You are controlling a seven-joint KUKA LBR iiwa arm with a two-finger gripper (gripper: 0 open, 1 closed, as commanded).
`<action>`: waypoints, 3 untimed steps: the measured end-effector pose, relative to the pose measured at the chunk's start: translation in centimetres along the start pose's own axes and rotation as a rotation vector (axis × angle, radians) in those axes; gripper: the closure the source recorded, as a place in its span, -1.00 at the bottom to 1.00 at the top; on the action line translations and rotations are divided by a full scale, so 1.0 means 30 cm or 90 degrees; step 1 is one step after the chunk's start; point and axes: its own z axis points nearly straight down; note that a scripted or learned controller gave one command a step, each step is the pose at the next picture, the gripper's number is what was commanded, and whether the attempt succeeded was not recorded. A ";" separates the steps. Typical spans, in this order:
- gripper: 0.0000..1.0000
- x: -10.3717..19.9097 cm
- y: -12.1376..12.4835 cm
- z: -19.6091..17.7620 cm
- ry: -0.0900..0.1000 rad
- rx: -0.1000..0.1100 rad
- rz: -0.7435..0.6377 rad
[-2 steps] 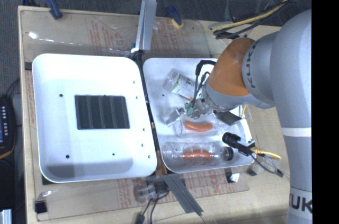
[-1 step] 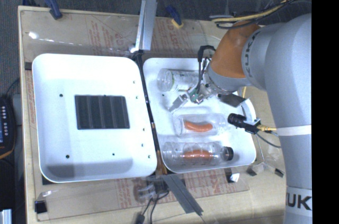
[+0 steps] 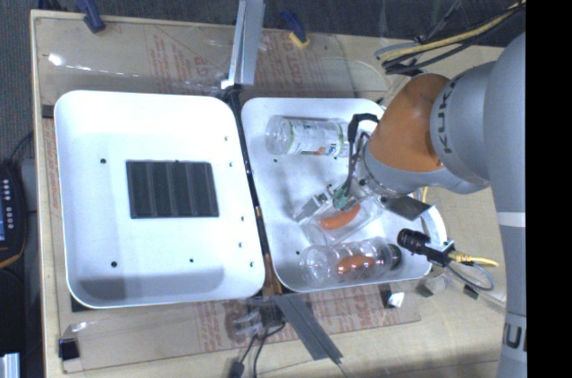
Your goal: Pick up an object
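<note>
My gripper (image 3: 332, 203) reaches down into the middle of the right bin (image 3: 268, 215), under the orange-banded wrist. An orange object (image 3: 340, 221) lies right below the gripper tip, touching or nearly touching it. A clear plastic bottle with a pale label (image 3: 304, 136) lies on its side at the back of this bin. Another clear bottle with orange-brown contents and a dark cap (image 3: 351, 260) lies along the bin's front wall. I cannot see any object lifted between the gripper's tips.
The left bin (image 3: 80, 153) holds a dark grey ridged rectangle (image 3: 172, 189) at its middle. A metal bar (image 3: 245, 37) stands behind the gap between the bins. Blue clamps (image 3: 88, 10) sit on the bench's back edge.
</note>
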 end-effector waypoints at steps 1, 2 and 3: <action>1.00 0.002 0.004 -0.034 0.000 0.000 -0.002; -1.00 0.002 0.004 -0.034 0.000 0.000 -0.002; -1.00 0.035 0.184 -0.055 -0.001 0.000 -0.137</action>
